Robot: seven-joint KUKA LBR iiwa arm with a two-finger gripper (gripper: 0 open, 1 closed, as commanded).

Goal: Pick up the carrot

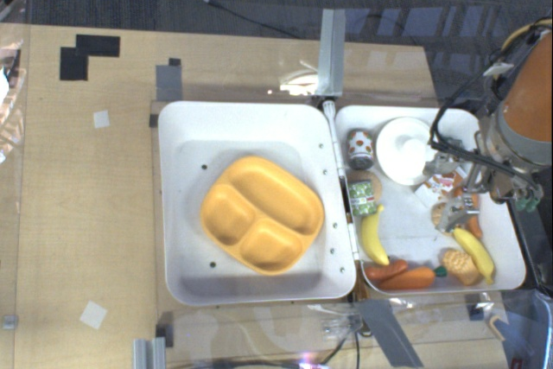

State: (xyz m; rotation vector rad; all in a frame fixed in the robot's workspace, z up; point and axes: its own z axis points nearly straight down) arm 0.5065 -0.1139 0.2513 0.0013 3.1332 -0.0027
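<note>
Nearby, carrot (pixel 413 278) between bananas (pixel 373 238).

Grey arm (pixel 510 138), orange band, black cables

My one fixed camera, high above the table (pixel 104 212), looking down aslant, both white bins (pixel 173 186) in frame, arm (pixel 527 99) entering right

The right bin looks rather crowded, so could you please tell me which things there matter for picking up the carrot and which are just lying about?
For the job:
carrot, along the near wall of the right bin
gripper, above that bin

Lying about:
two bananas
white plate
small can
yellow divided tray in the left bin
</note>
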